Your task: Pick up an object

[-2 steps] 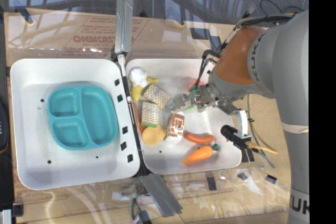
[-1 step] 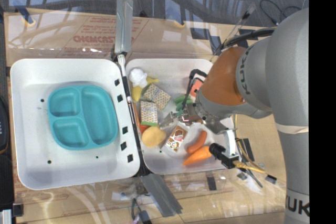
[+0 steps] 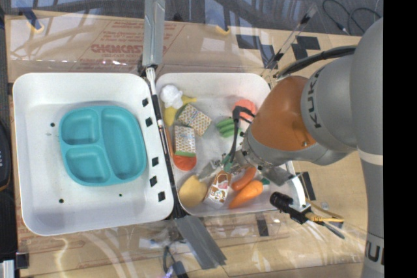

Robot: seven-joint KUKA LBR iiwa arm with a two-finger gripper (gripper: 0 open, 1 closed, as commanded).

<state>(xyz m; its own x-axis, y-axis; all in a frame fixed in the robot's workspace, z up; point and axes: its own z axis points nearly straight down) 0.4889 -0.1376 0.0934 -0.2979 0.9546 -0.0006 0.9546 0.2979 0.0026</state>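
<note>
Camera view is hiding my gripper (image 3: pixel 229 167) state, so I am risking nudging the carrot (image 3: pixel 247 193) beside it away.

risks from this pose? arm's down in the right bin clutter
1. Items are packed tight around the tool: the carrot and small carton touch, so a grab may catch two or slip off.
2. The orange band hides much of the right bin, so a grasp is hard to verify.
</note>
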